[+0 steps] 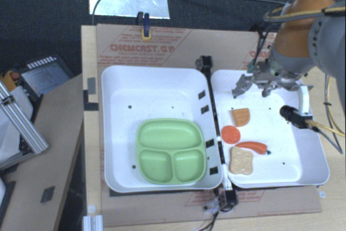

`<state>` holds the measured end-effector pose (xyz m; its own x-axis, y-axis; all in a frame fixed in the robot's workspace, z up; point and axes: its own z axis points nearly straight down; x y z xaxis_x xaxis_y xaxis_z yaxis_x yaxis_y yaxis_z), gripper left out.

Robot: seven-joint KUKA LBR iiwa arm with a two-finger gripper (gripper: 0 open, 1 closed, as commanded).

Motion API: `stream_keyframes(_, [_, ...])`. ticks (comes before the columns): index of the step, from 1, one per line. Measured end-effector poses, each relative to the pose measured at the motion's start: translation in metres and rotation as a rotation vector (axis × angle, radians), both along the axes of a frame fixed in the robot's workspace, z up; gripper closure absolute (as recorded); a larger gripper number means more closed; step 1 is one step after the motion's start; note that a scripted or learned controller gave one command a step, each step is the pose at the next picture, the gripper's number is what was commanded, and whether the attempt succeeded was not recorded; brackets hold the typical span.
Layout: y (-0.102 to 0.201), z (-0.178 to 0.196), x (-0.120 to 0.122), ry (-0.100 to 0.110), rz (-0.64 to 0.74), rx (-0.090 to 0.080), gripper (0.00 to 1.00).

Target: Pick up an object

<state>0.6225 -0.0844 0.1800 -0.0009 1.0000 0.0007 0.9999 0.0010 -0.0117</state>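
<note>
Gripper [252, 87] hangs over the far end of the right bin [311, 170], jaws released and spread, nothing between them. Looks like a pre-grasp hover: high enough to clear the bin wall, not yet committed to a target.

Right bin holds the candidates, all on the side toward the divider [213, 116] between the bins:
- orange wedge-shaped piece [241, 116], closest to the gripper, just below it in view
- red disc [231, 134], beside the divider
- red-orange chili-like piece [252, 146], next to the disc
- toast slice [241, 161], nearest the front rim

They sit close but mostly apart, so a top-down pinch should be workable on any; my guess is the orange wedge.

Left bin [116, 116] holds a green sectioned plate [170, 150], compartments bare. Both bins rest on a cardboard sheet [178, 43] on the worktop.
</note>
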Motion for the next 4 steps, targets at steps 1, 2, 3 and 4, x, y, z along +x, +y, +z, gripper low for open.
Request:
stream_keyframes(1, [0.000, 0.007, 0.003, -0.013, 0.002, -0.001, 0.00])
stream_keyframes(2, [-0.003, -0.046, -0.007, -0.010, 0.000, -0.001, 0.00])
stream_keyframes(3, [-0.003, -0.098, -0.007, -0.010, 0.001, 0.000, 0.00])
stream_keyframes(4, [-0.003, -0.085, -0.005, -0.014, 0.001, -0.001, 1.00])
